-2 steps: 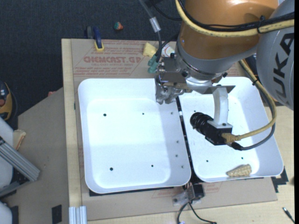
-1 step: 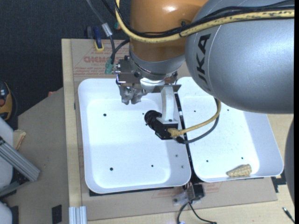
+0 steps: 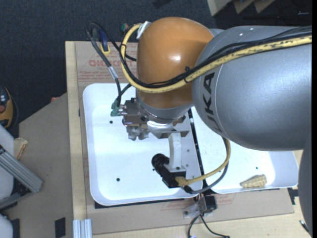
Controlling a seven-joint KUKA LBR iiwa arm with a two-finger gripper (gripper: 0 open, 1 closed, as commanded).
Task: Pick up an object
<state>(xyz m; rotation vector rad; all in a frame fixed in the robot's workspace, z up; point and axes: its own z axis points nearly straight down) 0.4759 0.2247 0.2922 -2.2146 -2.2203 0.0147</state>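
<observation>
- The grey arm [image 3: 257, 83] reaches in from the right and covers most of the far part of both bins. Its orange band [image 3: 168, 58] sits over the far half of the left bin [image 3: 104, 152], which suggests a search or descent there.
- The bench board [image 3: 75, 133] carries the two white bins side by side, so anything picked in one could be carried across the dark seam into the other.
- The right bin [image 3: 277, 168] shows as a near strip below the arm.
- The gripper [image 3: 134, 125] points down over the far middle of the left bin. The wrist hides its tip, so I cannot tell whether it is released, clenched or grasping anything.
- A tan ridged piece [image 3: 253, 181], the likeliest object to pick, lies loose at the near edge of the right bin, well apart from the gripper.
- Two dark specks [image 3: 118, 179] mark the left bin's floor, too small to identify.
</observation>
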